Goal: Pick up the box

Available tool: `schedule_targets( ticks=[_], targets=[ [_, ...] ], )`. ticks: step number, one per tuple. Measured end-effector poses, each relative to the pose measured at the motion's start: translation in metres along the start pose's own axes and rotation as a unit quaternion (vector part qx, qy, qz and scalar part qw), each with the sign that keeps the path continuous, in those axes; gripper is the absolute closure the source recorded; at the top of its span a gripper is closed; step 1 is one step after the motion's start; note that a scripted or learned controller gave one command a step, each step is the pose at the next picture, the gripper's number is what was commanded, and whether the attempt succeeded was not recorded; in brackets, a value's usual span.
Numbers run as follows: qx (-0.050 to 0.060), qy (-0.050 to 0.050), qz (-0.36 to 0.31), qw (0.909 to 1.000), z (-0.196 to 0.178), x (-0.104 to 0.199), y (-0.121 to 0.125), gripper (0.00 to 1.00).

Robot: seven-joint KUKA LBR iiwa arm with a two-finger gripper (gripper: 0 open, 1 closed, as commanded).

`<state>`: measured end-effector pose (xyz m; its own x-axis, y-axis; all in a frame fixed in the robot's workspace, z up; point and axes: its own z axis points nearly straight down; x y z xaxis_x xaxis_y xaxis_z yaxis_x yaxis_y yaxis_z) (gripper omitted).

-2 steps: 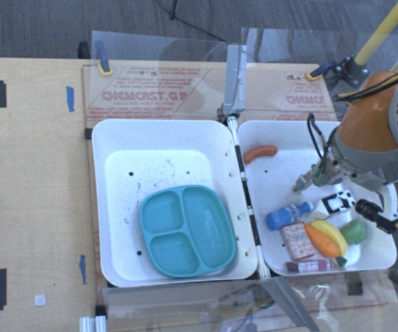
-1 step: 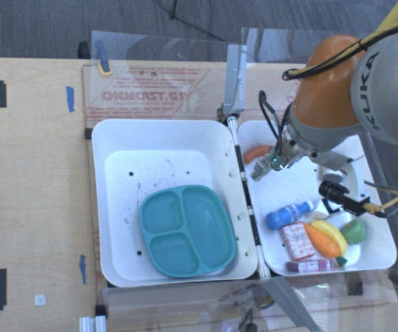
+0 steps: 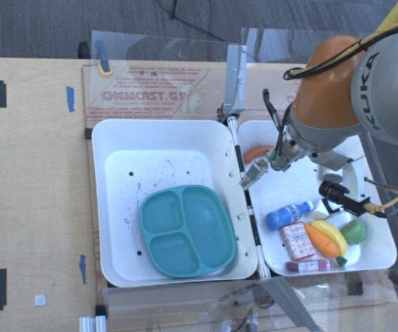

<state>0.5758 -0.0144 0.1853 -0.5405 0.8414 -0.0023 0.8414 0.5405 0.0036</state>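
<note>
wooden bench (image 3: 32, 185) bears two white bins (image 3: 115, 144), side by side.

Teal tray (image 3: 187, 231) in left bin (image 3: 109, 151); box (image 3: 297, 241) in right bin (image 3: 378, 254).

Matt teal plastic tray (image 3: 187, 231) – pale wood bench (image 3: 32, 185) – glossy white bins (image 3: 164, 133).

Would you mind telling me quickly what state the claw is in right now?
Claw: cannot be told; it hangs over the right bin's left side, apart from the box.
</note>
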Motion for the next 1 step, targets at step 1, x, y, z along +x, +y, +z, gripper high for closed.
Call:
schedule_targets(
  ticks=[1],
  targets=[
    [0.000,0.000,-0.032,0.9995,-0.1415,0.0209,0.0467,0.00]
  ],
)
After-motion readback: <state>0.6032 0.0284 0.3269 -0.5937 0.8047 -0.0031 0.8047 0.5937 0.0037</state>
